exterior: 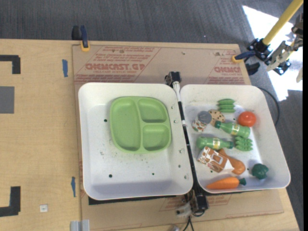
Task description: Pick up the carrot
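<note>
on my feed the only writing i can read is on the brown cardboard sheet (159,64) under the bins: "chemcast gp" in red, once at upper left and again, cut off, at upper right.

two white bins sit side by side on the desk (38,143). the left bin (96,172) has one green divided plate (140,124) with three compartments.

the carrot (224,183) is in the right bin (274,143), down by its near wall. it lies flat, long axis roughly left to right, orange tip pointing left, green stub pointing right and slightly up. just above it is one waffle-patterned box (213,159) and an orange piece (237,166).

rest of that bin by count: two green bottles (231,128), one red tomato (247,119), one dark green broccoli-looking thing (260,171), a couple of light green ridged pieces (225,105), and one small can (204,117).

there's a yellow bar with clamps (269,44) at the top right. i can't tell the tool's state from this.
</note>
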You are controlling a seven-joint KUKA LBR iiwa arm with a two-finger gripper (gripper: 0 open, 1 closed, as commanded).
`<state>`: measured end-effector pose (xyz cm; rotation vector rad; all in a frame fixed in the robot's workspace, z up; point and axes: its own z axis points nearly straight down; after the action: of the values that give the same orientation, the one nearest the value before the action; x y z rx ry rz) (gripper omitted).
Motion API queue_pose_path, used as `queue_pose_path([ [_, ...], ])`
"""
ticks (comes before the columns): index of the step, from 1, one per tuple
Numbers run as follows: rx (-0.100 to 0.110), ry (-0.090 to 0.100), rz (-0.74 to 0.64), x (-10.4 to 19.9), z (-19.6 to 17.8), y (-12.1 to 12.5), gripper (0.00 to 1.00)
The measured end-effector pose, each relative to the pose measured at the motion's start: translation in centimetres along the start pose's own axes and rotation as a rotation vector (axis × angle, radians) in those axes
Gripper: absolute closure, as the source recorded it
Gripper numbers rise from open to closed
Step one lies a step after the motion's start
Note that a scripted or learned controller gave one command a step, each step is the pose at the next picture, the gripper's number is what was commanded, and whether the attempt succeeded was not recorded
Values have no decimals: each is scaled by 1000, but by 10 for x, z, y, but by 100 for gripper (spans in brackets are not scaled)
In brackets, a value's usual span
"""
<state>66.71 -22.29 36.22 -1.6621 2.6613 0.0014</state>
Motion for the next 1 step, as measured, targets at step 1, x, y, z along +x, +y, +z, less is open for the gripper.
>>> queue_pose_path([
  [1, 10, -6, 3, -1, -13, -1, 100],
])
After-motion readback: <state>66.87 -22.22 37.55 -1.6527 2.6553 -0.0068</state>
